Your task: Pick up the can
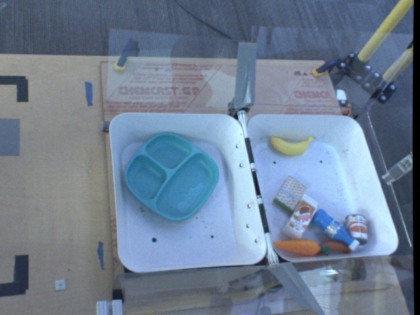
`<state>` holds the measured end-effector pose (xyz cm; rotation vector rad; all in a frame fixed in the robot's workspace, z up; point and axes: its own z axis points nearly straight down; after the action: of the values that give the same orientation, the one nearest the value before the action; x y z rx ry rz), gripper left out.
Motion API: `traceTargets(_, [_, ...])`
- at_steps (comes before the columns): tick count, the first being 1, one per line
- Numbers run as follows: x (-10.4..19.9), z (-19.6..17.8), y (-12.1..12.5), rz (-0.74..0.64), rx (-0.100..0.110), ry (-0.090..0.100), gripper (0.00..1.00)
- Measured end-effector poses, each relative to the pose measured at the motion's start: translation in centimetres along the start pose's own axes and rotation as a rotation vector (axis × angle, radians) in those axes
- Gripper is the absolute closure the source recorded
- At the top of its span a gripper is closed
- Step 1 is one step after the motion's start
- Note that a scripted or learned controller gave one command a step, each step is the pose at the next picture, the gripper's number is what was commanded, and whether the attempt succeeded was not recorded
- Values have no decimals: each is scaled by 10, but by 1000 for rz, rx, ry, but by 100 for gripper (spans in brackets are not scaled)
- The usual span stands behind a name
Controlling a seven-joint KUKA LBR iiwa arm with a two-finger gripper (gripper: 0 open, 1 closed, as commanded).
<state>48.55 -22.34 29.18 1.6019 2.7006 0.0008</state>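
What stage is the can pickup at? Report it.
Done: nothing visible. The can lies in the right bin, near corner, beside the blue bottle and carrot. In hand: nothing is touching it. Left: reach, grip and lift the can.

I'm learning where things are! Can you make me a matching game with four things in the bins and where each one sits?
Things:
1. banana
2. can
3. carrot
4. teal plate

Places:
A. near right corner of the right bin
B. in the left bin
C. far end of the right bin
D. along the right bin's near edge

Pairs: 1-C, 2-A, 3-D, 4-B
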Motion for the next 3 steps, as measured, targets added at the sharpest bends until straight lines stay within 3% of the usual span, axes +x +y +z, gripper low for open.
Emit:
traceTargets(1, [3,22,-3,-67,-1,-1,100])
traceTargets(2, [3,4,-3,-277,-3,-6,100])
traceTargets(3, [2,-1,-4,-687,-3,-7,100])
